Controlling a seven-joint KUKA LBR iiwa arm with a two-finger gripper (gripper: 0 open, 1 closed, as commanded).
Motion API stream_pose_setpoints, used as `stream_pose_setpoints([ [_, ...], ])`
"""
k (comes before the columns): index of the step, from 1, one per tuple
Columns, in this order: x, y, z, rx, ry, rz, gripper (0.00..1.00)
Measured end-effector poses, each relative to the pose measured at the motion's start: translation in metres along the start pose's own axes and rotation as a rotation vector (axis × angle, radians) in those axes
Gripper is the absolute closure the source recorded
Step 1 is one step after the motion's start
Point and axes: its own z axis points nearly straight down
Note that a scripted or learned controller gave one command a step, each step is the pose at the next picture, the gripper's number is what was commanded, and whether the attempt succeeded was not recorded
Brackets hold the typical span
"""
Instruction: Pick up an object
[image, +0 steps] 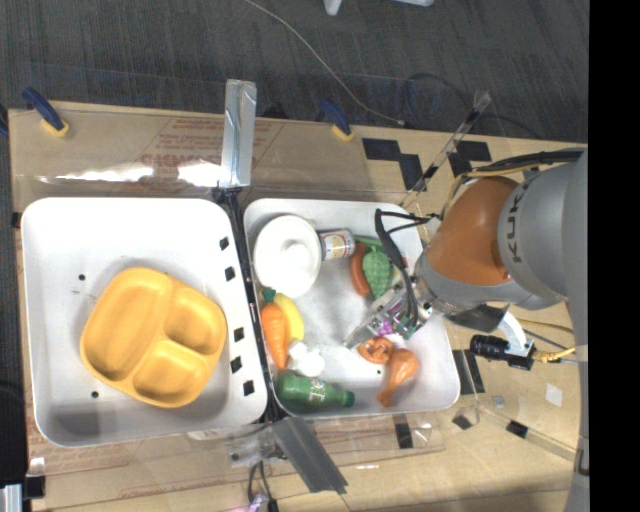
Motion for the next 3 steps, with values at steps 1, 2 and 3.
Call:
stream_pose_setpoints([
  [1,0.044,-0.001,0.001,0.002,0.005,0.107,0.0],
  [2,0.043,0.0,-0.009,0.001,0.004,0.101,1.0],
  [3,0.043,0.0,-0.009,0.001,0.004,0.1,0.0],
])
